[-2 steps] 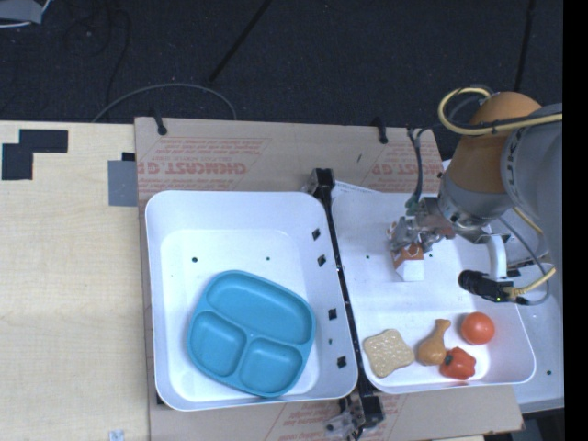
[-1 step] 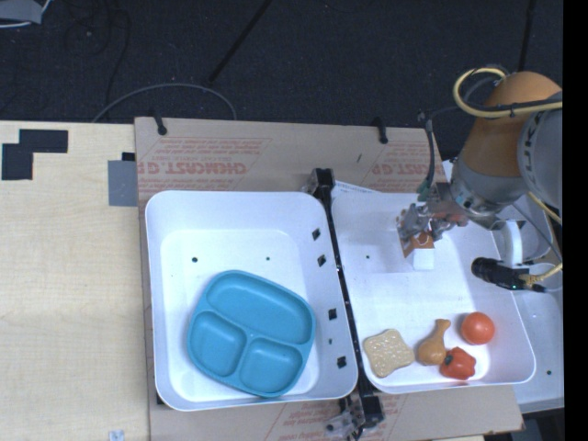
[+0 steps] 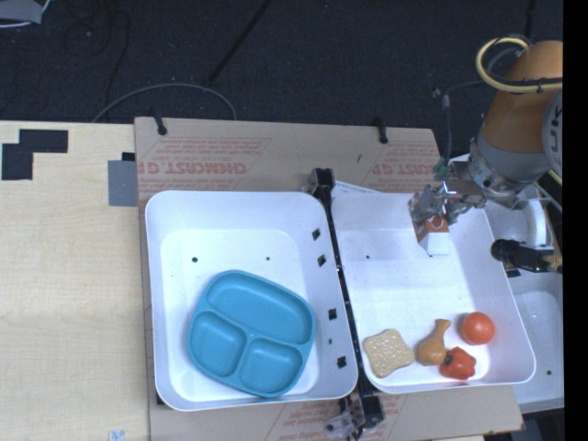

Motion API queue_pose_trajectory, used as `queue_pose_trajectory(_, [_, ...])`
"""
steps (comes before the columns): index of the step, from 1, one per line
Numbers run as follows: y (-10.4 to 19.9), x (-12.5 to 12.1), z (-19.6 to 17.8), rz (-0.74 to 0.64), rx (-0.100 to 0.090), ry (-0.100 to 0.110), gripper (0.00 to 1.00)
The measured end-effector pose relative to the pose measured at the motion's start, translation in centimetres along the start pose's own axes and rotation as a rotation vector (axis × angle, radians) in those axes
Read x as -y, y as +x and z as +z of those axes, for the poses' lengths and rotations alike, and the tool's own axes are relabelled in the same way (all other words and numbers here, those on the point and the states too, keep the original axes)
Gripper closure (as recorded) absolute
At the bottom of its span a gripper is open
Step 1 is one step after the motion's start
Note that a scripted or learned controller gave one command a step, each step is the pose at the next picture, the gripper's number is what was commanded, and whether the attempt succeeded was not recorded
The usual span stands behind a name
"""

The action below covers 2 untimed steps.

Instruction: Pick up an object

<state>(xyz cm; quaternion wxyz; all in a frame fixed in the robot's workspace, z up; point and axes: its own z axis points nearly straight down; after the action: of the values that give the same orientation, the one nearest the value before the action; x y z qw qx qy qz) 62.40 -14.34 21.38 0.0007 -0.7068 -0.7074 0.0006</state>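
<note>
My gripper [image 3: 434, 220] hangs over the back right part of the right bin [image 3: 404, 246], below the grey wrist and its orange band. A small brown-and-white patch [image 3: 437, 231] shows at its tip; I cannot tell whether this is a held thing or part of the gripper. Along the right bin's front edge lie a slice of toast [image 3: 387, 352], a tan pear-shaped piece [image 3: 434, 344], an orange-red tomato [image 3: 478, 328] and a red pepper [image 3: 458, 364]. All of them lie well in front of the gripper.
The left bin [image 3: 184, 237] holds a blue divided plate [image 3: 250, 333] at its front. A black divider [image 3: 333, 283] runs between the bins. Cardboard lies under both. A black fitting [image 3: 519, 254] sticks out past the right bin's right wall.
</note>
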Motion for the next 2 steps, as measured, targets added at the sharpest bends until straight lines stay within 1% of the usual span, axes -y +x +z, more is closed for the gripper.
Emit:
queue_pose_trajectory(1, [0.0, -0.5, -6.1, -0.001, 0.001, -0.003, 1.00])
queue_pose_trajectory(2, [4.8, -0.8, -4.4, 0.001, 0.000, 0.001, 1.00])
